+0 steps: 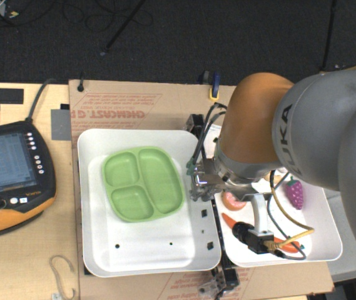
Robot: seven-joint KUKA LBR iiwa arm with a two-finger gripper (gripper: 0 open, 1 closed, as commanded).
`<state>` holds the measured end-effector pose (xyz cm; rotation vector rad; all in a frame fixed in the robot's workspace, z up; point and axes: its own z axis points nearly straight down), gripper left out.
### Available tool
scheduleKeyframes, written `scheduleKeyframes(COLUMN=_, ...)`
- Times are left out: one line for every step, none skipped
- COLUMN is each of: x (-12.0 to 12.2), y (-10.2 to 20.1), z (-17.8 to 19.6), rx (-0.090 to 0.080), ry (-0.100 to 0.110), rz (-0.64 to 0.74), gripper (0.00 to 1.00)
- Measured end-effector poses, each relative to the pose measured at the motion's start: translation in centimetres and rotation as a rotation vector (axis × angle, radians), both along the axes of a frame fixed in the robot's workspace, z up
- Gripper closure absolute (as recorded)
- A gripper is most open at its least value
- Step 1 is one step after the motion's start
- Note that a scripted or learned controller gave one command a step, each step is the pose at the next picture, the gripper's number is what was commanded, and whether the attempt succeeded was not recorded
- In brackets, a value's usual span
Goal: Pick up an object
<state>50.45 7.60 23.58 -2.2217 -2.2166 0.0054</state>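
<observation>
The grey arm with its orange band point(253, 130) reaches down over the left part of the right bin point(328, 245), and my gripper point(228, 191) sits under the wrist, largely hidden by it. Just below the wrist lies a pink and red round thing point(233, 200), partly covered. An orange carrot-like piece point(229, 219) lies in front of it. A purple bunch of grapes point(296, 194) rests to the right in the same bin. The left bin point(96, 242) holds a green divided plate point(143, 184).
A teach pendant point(9, 174) lies on the bench to the left of the bins. Cables and a blue-yellow clamp point(214, 85) sit behind the bins. The ridge between the two bins runs right under the wrist.
</observation>
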Motion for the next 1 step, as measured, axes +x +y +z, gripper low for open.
scheduleKeyframes(x=-0.37, y=0.38, z=-1.11, rx=0.000, ry=0.000, rz=-0.001, gripper=1.00)
